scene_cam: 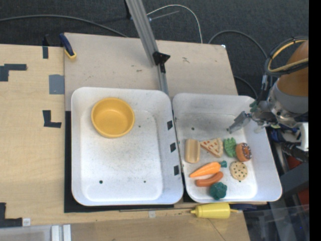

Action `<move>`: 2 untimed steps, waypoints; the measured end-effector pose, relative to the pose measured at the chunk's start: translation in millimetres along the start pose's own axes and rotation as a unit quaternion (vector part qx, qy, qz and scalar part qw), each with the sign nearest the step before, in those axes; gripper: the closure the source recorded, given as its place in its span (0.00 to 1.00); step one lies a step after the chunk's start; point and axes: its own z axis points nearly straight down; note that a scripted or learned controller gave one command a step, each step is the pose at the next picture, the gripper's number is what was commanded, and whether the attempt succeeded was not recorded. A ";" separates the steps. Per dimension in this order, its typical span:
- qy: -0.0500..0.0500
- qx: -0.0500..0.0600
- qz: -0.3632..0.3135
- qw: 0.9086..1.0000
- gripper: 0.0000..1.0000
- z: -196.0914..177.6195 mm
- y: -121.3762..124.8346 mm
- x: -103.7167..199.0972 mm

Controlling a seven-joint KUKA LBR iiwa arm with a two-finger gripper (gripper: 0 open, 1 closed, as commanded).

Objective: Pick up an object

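The right bin (200,107) holds several toy foods in its near half: a tan bun (191,150), a pizza slice (212,146), a green leafy piece (229,147), a red-brown burger (244,152), a cookie (238,171), a carrot (204,169), a sausage (208,179) and a broccoli (218,190). My gripper (235,124) hangs over the right bin's right side, just above and behind the green piece and the burger, pointing down-left. Nothing shows in its grasp.
A yellow bowl (113,117) sits in the left bin (125,185) at its far left. A yellow mustard bottle (213,211) lies on the bench in front of the right bin. A grey pole (143,21) slants in from the back, above the gap between the bins.
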 end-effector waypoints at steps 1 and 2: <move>0.000 0.001 0.000 1.000 0.00 65.1 -2.1 1.8; 0.000 -0.006 0.000 1.000 0.00 94.0 1.6 1.2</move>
